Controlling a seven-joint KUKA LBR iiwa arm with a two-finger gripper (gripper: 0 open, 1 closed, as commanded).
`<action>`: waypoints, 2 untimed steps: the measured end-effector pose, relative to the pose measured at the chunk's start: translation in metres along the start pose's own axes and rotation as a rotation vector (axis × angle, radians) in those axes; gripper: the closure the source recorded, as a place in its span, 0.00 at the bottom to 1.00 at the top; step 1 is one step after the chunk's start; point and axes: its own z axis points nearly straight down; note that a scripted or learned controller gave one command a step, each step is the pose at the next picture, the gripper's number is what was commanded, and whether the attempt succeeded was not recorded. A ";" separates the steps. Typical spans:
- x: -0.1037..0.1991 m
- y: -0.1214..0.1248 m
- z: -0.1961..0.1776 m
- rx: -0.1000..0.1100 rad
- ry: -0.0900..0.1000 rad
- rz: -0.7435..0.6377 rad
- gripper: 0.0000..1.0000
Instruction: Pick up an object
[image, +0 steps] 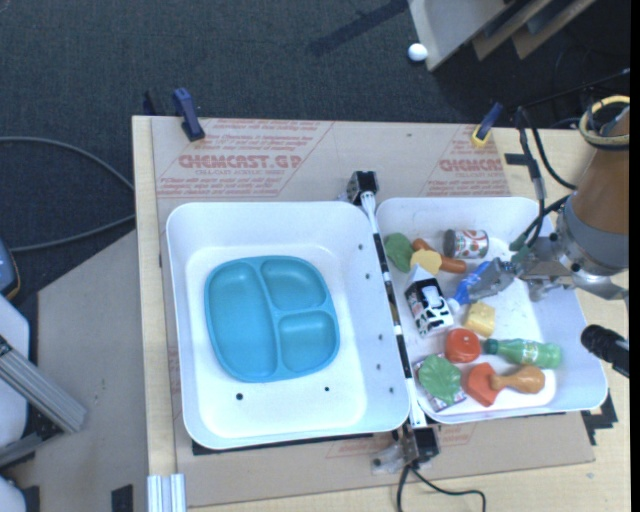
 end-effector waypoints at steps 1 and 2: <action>0.025 0.084 0.130 0.000 0.000 0.000 0.00; -0.012 0.146 0.144 0.042 0.009 0.008 0.00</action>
